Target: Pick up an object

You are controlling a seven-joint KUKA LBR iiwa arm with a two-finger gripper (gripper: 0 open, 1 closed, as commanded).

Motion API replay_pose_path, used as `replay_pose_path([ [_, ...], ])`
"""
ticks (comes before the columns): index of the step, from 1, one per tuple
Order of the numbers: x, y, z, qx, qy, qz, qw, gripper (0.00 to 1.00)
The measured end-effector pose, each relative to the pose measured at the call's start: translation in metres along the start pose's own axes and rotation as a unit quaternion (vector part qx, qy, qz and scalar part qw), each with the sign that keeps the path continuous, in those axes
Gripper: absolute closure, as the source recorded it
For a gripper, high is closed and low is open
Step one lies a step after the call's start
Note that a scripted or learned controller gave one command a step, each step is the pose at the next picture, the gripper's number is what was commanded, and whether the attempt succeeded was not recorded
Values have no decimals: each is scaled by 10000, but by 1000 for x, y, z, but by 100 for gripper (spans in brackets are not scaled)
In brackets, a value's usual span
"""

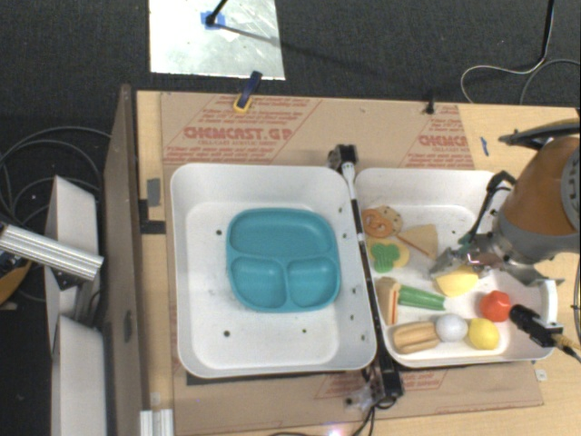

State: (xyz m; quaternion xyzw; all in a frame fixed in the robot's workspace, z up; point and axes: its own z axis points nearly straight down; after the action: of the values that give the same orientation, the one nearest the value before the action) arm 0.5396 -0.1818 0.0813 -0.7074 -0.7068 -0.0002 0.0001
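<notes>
my pincer hovering in the right bin, can't tell its spread, yellow lemon-like piece sitting just at its six o'clock

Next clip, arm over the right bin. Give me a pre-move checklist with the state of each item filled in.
1. Gripper over the right bin: ok.
2. A target within reach: ok, a yellow piece lies right by the gripper.
3. Piece between the fingers: cannot tell, the wrist hides them.
4. Room around the target: not ok, a red piece and a green stick crowd it.
5. Left bin ready to receive: ok, it holds a blue tray with free compartments.
</notes>
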Motion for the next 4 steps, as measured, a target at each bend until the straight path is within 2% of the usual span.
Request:
replay_pose_path([
  [1,11,127,-5,83,-13,-90,9999,0],
  [2,-19,56,-31,3,-12,14,10000,0],
  [3,10,-5,-1,26,11,-1,10000,0],
  [4,5,109,-75,-91,-28,-49,9999,0],
])
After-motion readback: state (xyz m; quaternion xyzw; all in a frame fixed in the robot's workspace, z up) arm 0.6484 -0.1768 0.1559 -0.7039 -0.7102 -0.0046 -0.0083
